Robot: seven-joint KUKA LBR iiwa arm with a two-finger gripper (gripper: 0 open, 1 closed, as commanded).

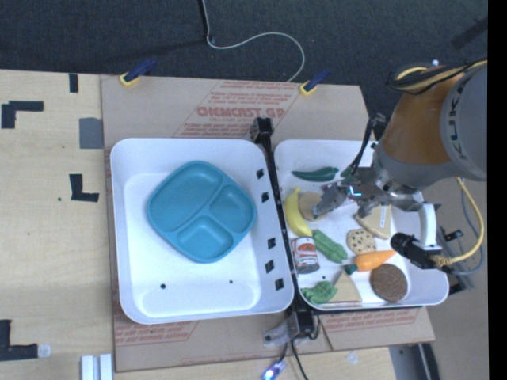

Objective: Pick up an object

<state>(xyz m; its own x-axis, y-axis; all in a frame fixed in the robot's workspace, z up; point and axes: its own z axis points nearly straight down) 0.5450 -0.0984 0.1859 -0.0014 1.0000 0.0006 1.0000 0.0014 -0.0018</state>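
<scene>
My gripper (345, 204) hangs over the middle of the right bin (412, 301). Its two fingers are spread apart, and nothing shows between them, so it is open. The left fingertip (323, 207) sits just right of a yellow banana (296, 213). A green chili pepper (315, 174) lies behind it. In front of the gripper lie a green pickle (329, 246), a speckled cookie (360, 240), an orange carrot (372, 260), a small can (306, 255), a round brown patty (389, 283) and a tan wedge (345, 290) beside a green leafy piece (319, 294).
The left bin (131, 236) holds a blue divided plate (202, 210). A black divider (273, 204) runs between the bins. The arm's grey and orange body (428, 137) hangs over the right bin's far right corner. A black fitting (412, 249) with cables juts over its right rim.
</scene>
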